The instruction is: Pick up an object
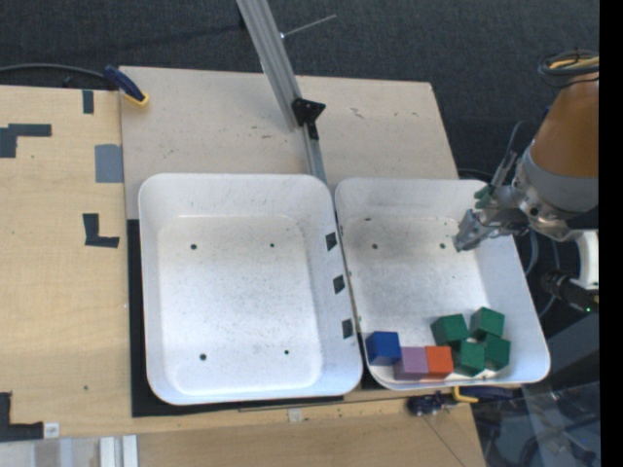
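Observation:
Several small blocks lie bunched in the near corner of the right bin (419,212): a blue block (383,346), a purple block (415,361), an orange block (439,360) and several green blocks (472,339). My gripper (471,232) hangs over the right side of that bin, well behind the blocks and apart from them. I see nothing between its fingers. The arm's orange band (572,134) shows at the right edge.
The left bin (234,290) stands beside the right one. A grey metal bar (277,61) slants in from the top toward the gap between the bins. A blue and yellow tool (127,84) lies at the bench's far left.

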Action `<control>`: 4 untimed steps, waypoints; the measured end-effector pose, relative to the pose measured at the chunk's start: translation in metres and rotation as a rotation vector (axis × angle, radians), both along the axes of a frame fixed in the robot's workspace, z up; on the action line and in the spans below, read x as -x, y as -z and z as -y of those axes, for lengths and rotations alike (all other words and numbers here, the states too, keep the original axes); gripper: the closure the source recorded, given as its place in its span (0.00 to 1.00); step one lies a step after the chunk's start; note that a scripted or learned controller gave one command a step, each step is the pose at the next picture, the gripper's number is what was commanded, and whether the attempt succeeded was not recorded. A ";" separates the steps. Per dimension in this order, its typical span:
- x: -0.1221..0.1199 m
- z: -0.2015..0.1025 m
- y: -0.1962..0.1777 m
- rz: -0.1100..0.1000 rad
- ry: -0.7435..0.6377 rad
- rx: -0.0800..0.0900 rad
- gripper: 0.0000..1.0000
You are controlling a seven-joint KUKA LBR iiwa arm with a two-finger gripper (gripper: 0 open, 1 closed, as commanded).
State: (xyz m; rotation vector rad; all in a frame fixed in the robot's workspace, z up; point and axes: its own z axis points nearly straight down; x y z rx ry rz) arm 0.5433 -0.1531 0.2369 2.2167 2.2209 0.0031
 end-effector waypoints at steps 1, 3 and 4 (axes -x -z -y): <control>-0.001 0.000 -0.036 -0.001 0.000 0.000 1.00; 0.017 -0.113 -0.020 -0.007 -0.004 -0.003 1.00; 0.034 -0.160 -0.015 -0.008 -0.004 -0.002 1.00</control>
